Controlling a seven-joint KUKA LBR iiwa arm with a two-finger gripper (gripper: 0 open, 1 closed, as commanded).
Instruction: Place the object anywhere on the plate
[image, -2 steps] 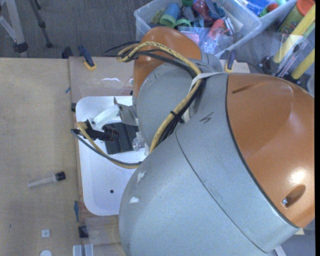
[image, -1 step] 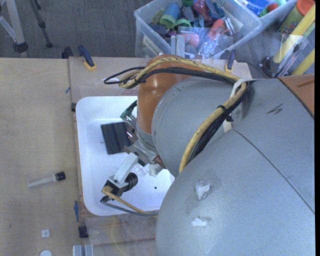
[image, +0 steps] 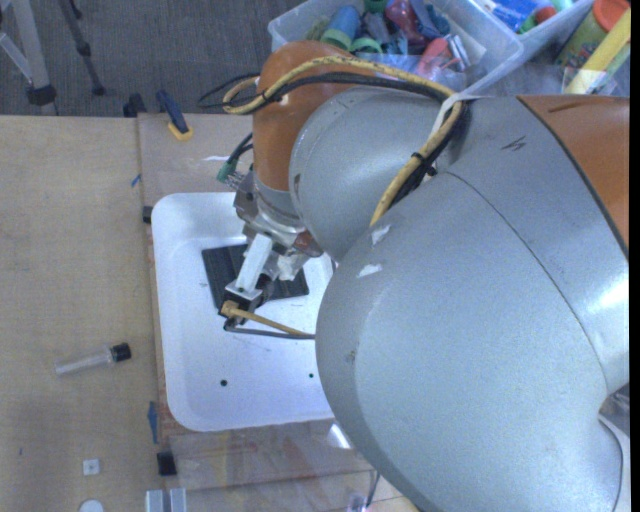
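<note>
Arm (image: 480, 300): its grey bulk, with the orange band, covers the view from 12 o'clock round to 6 o'clock and reaches in over the white bin.
White bin (image: 185, 400): sits on the bench (image: 70, 250) at about 8 o'clock from the view's centre. Its right side is hidden under the arm.
Gripper (image: 278, 265): hangs below the wrist flange over the 12 o'clock part of the bin's visible floor, close above the black flat square.
Grip state: the wrist and its fittings hide it, so whether it is spread, pressed together or pinching anything is not readable.
Black flat square (image: 222, 272): lies flat on the bin floor straight under the gripper, turned slightly off the bin's edges. Its left corner shows clear at 9 o'clock of the gripper, and a strip of it shows at 5 o'clock.
Task thing: which item is the object and which the plate is not clear. The black flat square is the one sizeable thing seen in the bin.
Dark specks (image: 224, 382): two small dots on the bin floor at 6 o'clock of the gripper, well apart from each other.
Clear tube (image: 92, 359): has a black cap and lies on the bench at 9 o'clock of the bin, outside it.
Blue clamp (image: 175, 117): at 11 o'clock of the bin, on the bench's far edge.
Clear tub (image: 480, 40): at 1 o'clock of the view, filled with coloured toys.
</note>
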